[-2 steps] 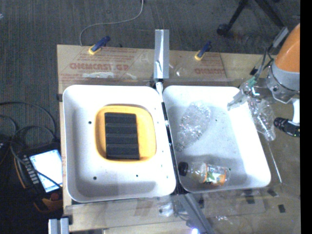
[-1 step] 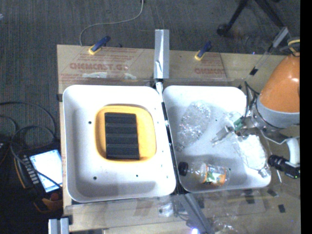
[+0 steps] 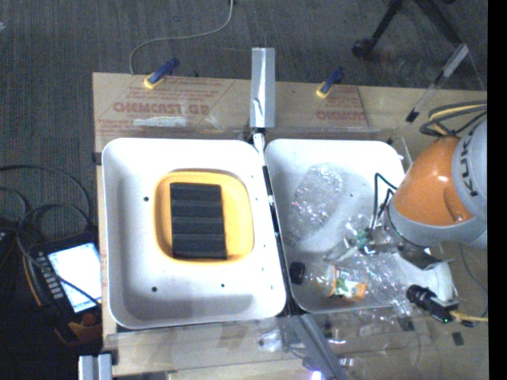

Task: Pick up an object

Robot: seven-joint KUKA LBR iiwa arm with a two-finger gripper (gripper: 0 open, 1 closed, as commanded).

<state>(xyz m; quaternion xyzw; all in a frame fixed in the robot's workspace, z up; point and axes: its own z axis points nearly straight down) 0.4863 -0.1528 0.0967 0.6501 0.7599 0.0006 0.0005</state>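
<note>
The right bin (image 3: 348,150) holds clear crumpled plastic. One crushed bottle (image 3: 315,198) lies near its middle. Another clear bottle with an orange and green label (image 3: 346,285) and a black cap lies along the front wall. My gripper (image 3: 366,240) reaches down from the orange-banded wrist (image 3: 428,192) at the bin's right side and sits low among the clear plastic, just above the labelled bottle. Glare and the wrist hide what lies at its tips. The left bin (image 3: 127,212) holds a yellow tray with a black ridged block (image 3: 198,220) in it.
A metal strip (image 3: 262,93) stands at the back between the two bins. Two blue and yellow clamps (image 3: 161,72) (image 3: 330,81) grip the board behind them. A tablet and cables (image 3: 67,271) lie on the floor at the left.
</note>
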